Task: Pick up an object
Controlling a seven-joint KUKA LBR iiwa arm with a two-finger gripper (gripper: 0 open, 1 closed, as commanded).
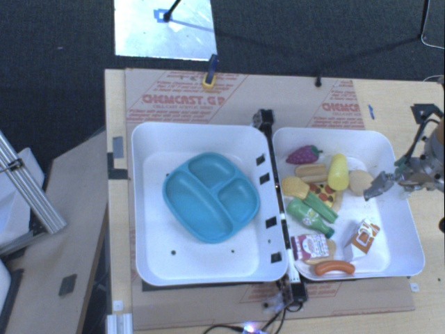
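Note:
The right bin [402, 223] holds a pile of toy food. At its far side lie a red strawberry [304, 154], a hot dog bun [311, 171], a yellow pear [338, 171] and a beige round piece [359, 181]. Below them sit a pizza slice [325, 193], a green bottle [310, 216], a red and white carton [311, 245], a sausage [334, 268] and an orange and white packet [364, 236]. My gripper [381, 184] hangs over the bin's right part, just right of the beige piece. I see nothing held in it.
The left bin [149, 242] holds a blue divided plate [211, 196]. A black hinge strip [272, 193] runs between the bins. A shiny metal sheet [164, 18] lies beyond the bench, and a metal frame [24, 193] stands at the left.

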